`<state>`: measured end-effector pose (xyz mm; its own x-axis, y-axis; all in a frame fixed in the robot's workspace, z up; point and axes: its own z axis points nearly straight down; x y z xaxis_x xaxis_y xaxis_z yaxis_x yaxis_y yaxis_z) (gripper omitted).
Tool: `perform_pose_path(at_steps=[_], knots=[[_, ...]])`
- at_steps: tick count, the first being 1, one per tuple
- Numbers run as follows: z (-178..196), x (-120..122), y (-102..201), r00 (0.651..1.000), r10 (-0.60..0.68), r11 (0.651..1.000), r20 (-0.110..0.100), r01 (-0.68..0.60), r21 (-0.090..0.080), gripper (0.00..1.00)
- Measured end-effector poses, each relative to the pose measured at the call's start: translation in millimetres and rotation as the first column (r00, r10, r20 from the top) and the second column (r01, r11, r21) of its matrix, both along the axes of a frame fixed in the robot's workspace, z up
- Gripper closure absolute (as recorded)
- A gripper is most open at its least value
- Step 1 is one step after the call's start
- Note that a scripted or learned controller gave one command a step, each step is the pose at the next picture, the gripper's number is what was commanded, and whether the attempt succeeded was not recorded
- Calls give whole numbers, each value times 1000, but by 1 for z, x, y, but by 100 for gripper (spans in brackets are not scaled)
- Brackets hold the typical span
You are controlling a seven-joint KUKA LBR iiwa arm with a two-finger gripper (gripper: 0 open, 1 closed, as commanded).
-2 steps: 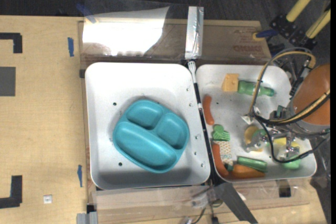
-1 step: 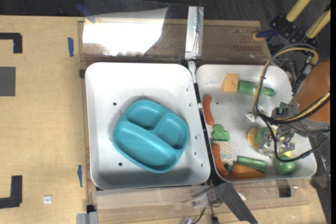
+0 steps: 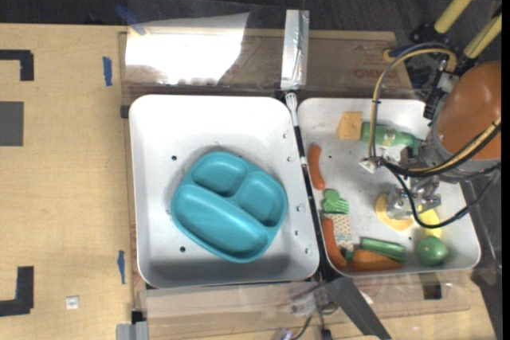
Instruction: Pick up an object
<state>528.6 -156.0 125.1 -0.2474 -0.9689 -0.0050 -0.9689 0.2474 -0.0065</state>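
The gripper (image 3: 410,201) is hanging low over the yellow piece (image 3: 396,211) at the near right of the right bin (image 3: 351,151), its grip unreadable here, so nothing is being lifted yet.

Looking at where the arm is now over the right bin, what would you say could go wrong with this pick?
The gripper hangs over yellow pieces lying close together, so it might pinch two or slip off both. Loose cables trail over the right bin and could snag or sweep the green bottle.
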Motion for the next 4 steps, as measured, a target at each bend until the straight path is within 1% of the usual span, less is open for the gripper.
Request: perform_pose_path(at_steps=[1, 2, 3, 4], knots=[[214, 56, -26, 970, 242, 970, 5, -242, -6, 100], [111, 93, -55, 846, 533, 846, -6, -533, 3, 100], [43, 72, -36, 555, 832, 555, -4, -832, 3, 100], [37, 31, 13, 351, 936, 351, -4, -936, 0, 100]])
